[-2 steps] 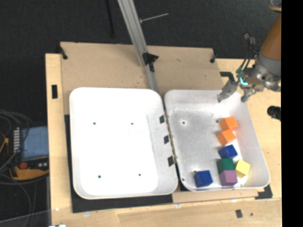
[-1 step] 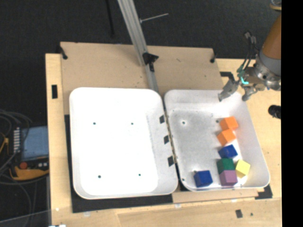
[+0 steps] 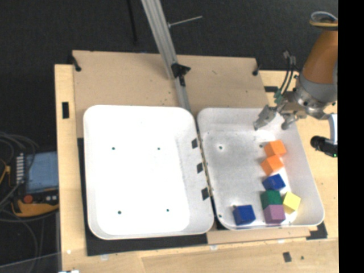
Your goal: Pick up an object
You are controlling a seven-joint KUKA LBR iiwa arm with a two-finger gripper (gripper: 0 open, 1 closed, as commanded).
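Bins sit side by side on the bench: the left bin (image 3: pixel 139 169) bare white, the right bin (image 3: pixel 227 169) holding every block, so I take that right bin as the landmark. Going across it from its left side, a blue cube (image 3: pixel 244 214) lies alone near its front wall. Further right a column runs along its right wall: two orange cubes (image 3: pixel 275 148) (image 3: pixel 272 164) nearest the back, then a second blue cube (image 3: pixel 274 182), a green cube (image 3: pixel 271 198), a purple cube (image 3: pixel 274 213) and a yellow cube (image 3: pixel 291 202) at the front right corner, these last ones touching one another.

The gripper (image 3: pixel 278 118) hangs over the bin's back right part, just behind the upper orange cube, its two fingers spread apart with nothing between them.

That upper orange cube looks to me the best target: it is nearest and has free floor on its left. I would descend straight, straddle it across its free faces, and avoid the crowded front cluster, where a finger would likely land on a neighbour.
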